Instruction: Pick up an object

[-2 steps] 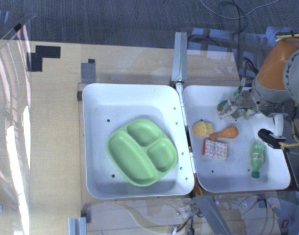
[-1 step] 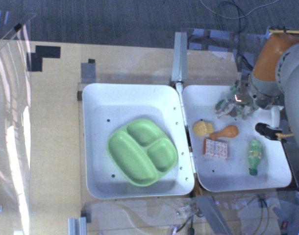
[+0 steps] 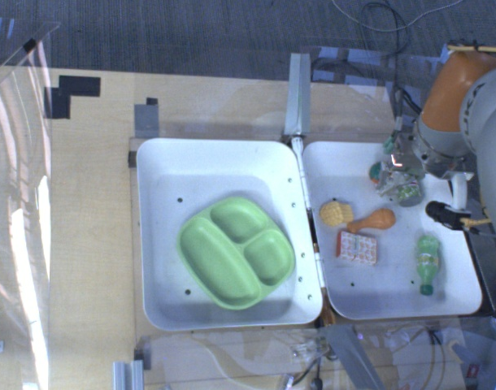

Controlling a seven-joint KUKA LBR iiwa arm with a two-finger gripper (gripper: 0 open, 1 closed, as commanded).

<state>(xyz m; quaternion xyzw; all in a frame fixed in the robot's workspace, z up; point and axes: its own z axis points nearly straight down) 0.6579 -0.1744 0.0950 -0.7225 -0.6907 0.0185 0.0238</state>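
Note:
In the right bin (image 3: 378,299) lie a yellow knobbly toy (image 3: 336,212), an orange drumstick-shaped toy (image 3: 372,220), a small patterned box (image 3: 357,247) and a green bottle (image 3: 427,262). My gripper (image 3: 400,184) hangs low over the bin's far right part, just up and to the right of the drumstick toy. A small greenish, mottled shape (image 3: 407,192) sits right at its tip; whether it is held or lying in the bin is unclear.
The left bin (image 3: 158,218) holds a green divided plate (image 3: 236,252). A metal post (image 3: 297,96) stands behind the divide between the two bins. The grey and orange arm (image 3: 463,104) covers the right bin's far right corner.

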